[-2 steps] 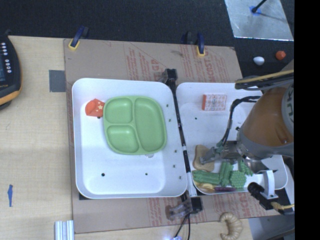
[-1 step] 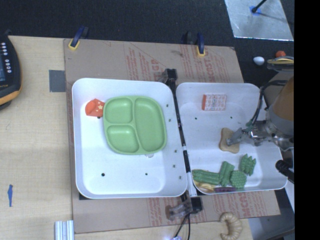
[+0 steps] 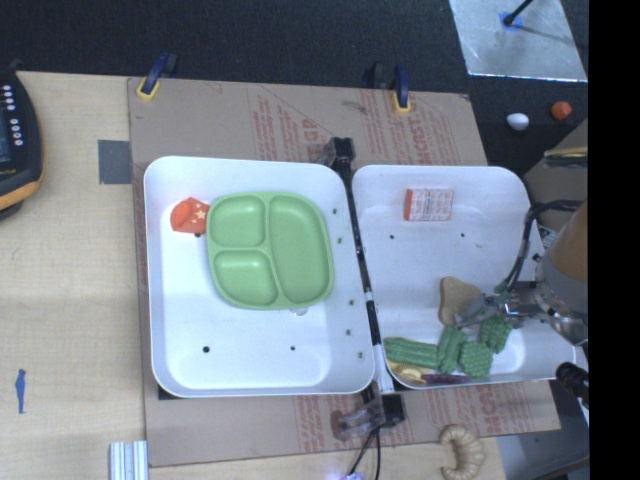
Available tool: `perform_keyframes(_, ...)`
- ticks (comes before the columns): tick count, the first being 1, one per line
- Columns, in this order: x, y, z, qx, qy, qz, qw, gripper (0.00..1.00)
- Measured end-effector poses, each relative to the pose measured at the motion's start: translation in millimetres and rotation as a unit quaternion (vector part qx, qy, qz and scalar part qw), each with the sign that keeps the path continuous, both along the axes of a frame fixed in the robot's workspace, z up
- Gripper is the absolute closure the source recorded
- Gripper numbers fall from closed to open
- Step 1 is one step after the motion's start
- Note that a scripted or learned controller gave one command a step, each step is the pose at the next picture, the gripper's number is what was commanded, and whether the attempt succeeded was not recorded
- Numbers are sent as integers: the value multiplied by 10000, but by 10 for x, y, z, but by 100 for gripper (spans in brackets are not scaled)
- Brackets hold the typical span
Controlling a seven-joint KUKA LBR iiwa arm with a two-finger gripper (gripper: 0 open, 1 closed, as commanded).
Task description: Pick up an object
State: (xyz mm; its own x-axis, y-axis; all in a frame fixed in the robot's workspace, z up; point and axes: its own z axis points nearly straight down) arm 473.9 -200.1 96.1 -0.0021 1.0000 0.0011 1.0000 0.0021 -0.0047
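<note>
The right bin (image 3: 430, 258) holds an orange-and-white packet (image 3: 428, 204) near its far wall. A tan lump (image 3: 455, 295) lies by its front right, and a cluster of green toys (image 3: 452, 351) lies along the front wall. A yellow and purple piece (image 3: 418, 375) is tucked under the green toys. My gripper (image 3: 488, 311) reaches in from the right and sits low, just right of the tan lump and above a knobbly green piece (image 3: 494, 333). Nothing is visibly held.
The left bin (image 3: 160, 278) carries a green divided plate (image 3: 270, 249) and a small red object (image 3: 188, 215) at its far left. A black hinge strip (image 3: 358, 268) runs between the bins. A control pendant (image 3: 14, 138) lies far left, and a curled tan item (image 3: 462, 450) lies in front of the bins.
</note>
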Motion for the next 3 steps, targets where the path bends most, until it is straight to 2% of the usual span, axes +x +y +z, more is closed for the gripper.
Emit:
perform_keyframes(1, 25, -9, 110, -2, -12, 14, 10000, 100)
perform_keyframes(2, 28, -132, 1036, -19, -47, 2, 10000, 100)
perform_keyframes(3, 469, 431, 1439, -5, -39, 35, 10000, 100)
